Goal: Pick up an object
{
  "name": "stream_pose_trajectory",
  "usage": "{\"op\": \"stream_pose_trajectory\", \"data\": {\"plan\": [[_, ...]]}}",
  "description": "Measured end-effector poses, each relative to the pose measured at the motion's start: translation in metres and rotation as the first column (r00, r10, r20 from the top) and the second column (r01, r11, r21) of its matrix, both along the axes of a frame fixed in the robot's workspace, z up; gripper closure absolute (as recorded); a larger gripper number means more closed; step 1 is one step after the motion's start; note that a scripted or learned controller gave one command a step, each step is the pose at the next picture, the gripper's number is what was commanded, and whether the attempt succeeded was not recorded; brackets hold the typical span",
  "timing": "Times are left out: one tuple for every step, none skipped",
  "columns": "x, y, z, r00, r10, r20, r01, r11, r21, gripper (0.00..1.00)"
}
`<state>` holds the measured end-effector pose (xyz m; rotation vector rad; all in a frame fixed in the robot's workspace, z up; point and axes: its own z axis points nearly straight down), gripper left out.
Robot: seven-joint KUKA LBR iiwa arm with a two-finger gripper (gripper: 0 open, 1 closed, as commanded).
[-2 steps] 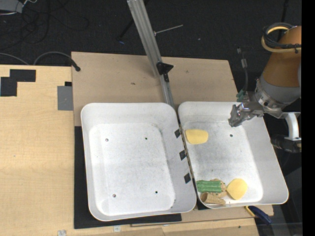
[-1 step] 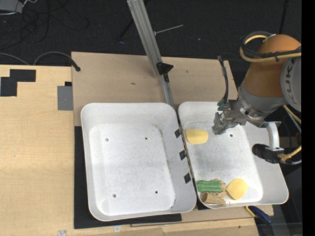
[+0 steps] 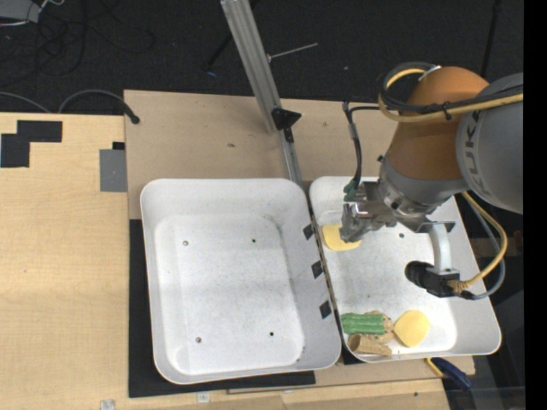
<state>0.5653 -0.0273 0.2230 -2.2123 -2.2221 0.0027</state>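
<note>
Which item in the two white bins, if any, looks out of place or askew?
Nothing looks spilled or damaged. The pale yellow flat piece lies against the right white bin's left wall, under the gripper; the green, tan and yellow round items huddle at its near edge.

— Where is there room?
— The left bin floor lies open.
— And obstacles?
— In the right bin, a green object, a yellow ball and a tan piece crowd the near edge.
</note>
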Motion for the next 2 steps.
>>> {"op": "stream_pose_trajectory", "data": {"plan": [[-0.018,0.039,-0.003,1.000,-0.001,-0.001,0.001,1.000,-0.001,1.00],[-0.029,0.086,0.007,1.000,-0.001,0.002,0.001,1.000,-0.001,1.00]]}}
